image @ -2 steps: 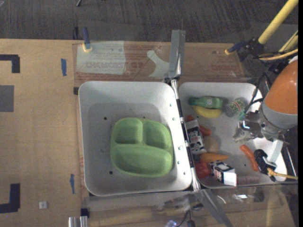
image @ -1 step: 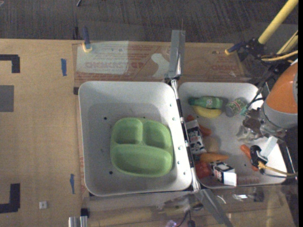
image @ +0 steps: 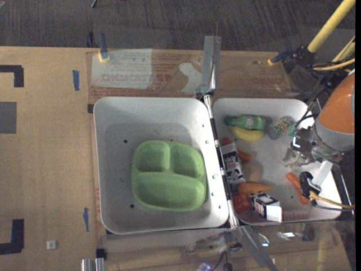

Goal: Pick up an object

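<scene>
In left bin [image: 107, 151] — smooth green three-compartment tray [image: 168, 175]; jaws [image: 299, 151] over right bin [image: 265, 106] — state unclear.

Two white bins sit side by side on the bench. The left bin [image: 107, 151] has a green divided plate [image: 168, 175] lying flat in it. The right bin [image: 265, 105] is cluttered: green bottle [image: 246, 121], banana [image: 246, 133] just below it, a carrot [image: 255, 188], small cartons. The arm [image: 338, 120] hangs over its right side, gripper [image: 299, 151] low among the stuff.

looks like robotics lab: plywood counter [image: 45, 168] with blue tape marks [image: 75, 80], two white bins [image: 107, 123], grey carpet floor [image: 169, 4]
</scene>
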Robot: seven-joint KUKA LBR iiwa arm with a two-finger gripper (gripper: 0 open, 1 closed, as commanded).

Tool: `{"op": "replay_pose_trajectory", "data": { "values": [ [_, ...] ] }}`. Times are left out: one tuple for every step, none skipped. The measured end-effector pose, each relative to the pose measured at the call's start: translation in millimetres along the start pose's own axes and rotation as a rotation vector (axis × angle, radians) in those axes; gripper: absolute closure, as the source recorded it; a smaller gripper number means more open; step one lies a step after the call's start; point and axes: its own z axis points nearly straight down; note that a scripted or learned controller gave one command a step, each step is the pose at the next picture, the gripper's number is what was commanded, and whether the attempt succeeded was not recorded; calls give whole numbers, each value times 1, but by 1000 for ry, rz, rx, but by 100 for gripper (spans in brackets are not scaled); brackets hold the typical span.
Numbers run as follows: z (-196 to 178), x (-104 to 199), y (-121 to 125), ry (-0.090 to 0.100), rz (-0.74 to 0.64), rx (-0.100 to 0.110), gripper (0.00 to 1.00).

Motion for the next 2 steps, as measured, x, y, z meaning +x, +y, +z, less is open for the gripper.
{"op": "replay_pose_trajectory", "data": {
  "values": [
    [-182, 18, -31, -2, 160, 4, 100],
    [-133, -25, -60, -2, 231, 7, 100]
  ]
}}
